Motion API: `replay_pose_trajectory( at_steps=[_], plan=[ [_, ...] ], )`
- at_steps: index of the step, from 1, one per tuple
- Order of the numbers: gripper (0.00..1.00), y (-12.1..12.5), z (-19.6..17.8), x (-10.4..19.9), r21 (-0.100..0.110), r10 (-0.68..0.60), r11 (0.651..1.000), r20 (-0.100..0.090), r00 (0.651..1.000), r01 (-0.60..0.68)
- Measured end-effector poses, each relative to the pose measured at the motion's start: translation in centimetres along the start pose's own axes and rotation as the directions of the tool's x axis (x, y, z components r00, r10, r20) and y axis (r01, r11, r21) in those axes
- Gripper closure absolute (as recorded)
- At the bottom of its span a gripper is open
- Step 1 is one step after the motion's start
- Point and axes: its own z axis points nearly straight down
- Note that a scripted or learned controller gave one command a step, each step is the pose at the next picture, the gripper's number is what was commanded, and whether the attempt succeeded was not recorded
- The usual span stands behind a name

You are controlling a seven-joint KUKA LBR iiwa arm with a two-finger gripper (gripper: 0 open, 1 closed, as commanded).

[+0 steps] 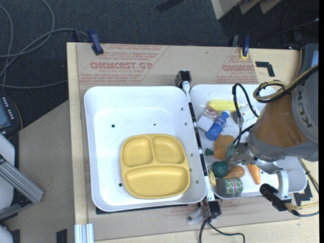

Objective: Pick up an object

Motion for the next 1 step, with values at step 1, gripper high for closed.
replay_pose_trajectory(
  at_steps=[1],
  plan=[
    [0.0, 0.13, -0.27, -0.11, -0.004, 0.0, 1.0, 0.002, 1.0, 0.0]
  ],
)
